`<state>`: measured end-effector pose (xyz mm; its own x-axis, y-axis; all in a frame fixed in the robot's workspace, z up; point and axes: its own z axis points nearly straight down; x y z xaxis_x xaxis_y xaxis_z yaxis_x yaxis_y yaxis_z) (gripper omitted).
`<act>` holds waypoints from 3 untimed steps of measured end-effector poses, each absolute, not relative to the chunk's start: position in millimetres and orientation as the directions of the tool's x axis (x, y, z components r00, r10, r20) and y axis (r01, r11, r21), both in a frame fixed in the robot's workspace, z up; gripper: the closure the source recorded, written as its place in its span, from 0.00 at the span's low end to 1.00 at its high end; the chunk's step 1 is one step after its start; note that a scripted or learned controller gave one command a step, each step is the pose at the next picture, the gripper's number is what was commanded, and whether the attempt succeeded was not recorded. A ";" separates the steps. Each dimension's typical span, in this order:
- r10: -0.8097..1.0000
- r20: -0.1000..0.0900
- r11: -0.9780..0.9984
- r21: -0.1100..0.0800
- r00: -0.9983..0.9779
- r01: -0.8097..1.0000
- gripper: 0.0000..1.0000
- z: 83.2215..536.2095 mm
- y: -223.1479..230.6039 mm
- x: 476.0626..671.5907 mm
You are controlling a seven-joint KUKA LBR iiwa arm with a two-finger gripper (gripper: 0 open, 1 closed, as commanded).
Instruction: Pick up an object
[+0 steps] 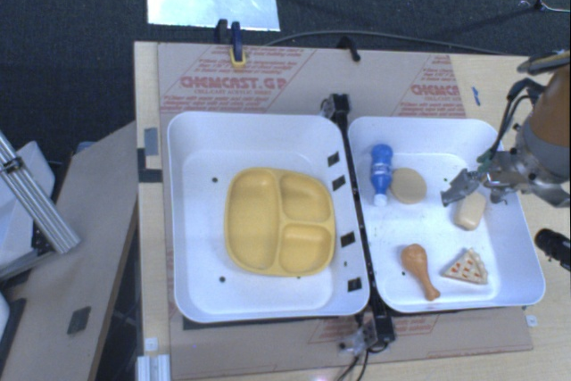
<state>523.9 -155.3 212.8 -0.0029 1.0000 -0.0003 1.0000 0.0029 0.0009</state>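
The right bin (508,277) holds a blue bottle (382,171), a round tan cookie-like disc (409,186), a pale cream block (470,211), a toy drumstick (419,269) and a pizza-slice wedge (467,268). My gripper (477,184) hangs at the right side of this bin, just above the cream block and right of the disc. Its fingers point left and down, and nothing shows between them.
The left bin (196,281) holds a yellow divided plate (278,220). A black divider (348,201) with clips runs between the bins. A clamp (235,43) sits at the bench's back edge. An aluminium rail (36,205) stands at far left.
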 end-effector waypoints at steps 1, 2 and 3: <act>1.000 0.000 0.002 -0.001 -0.002 1.000 0.00 168.2 -159.2 530.0; 1.000 0.001 0.002 -0.001 -0.002 1.000 0.00 125.2 -157.2 534.7; 1.000 0.001 0.001 -0.002 -0.001 1.000 0.00 82.3 -156.6 534.7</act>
<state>534.7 -156.6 82.3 -0.0014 1.0000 0.0010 1.0000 0.0014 -0.0019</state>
